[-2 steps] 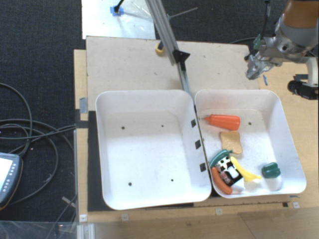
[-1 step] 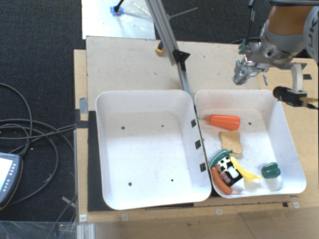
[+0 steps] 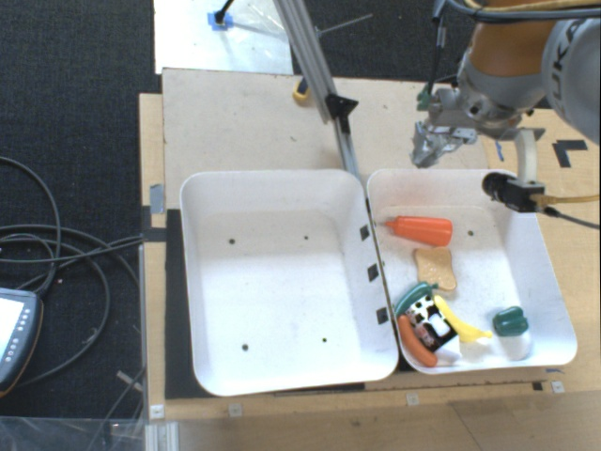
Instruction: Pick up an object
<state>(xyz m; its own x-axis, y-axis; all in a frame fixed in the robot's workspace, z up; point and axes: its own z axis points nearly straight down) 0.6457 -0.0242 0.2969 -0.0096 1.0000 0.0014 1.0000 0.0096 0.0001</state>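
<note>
The right bin (image 3: 535, 252) holds several small items. An orange carrot-shaped piece (image 3: 421, 228) lies near its back left. A tan slice of bread (image 3: 437, 270) sits below it. At the front left lies a cluster: a red sausage (image 3: 415, 339), a black-and-white item (image 3: 435, 322) and a yellow banana (image 3: 463, 325). A dark green piece on a white base (image 3: 510, 324) stands at the front right. My gripper (image 3: 428, 150) hangs above the bin's back rim, apart from all of them, with nothing seen between its fingers.
The left bin (image 3: 202, 252) lies beside the right one, a divider with black clips between them. A grey metal pole (image 3: 315, 54) slants down to the bins' back junction. Black cables and a device lie on the floor at left.
</note>
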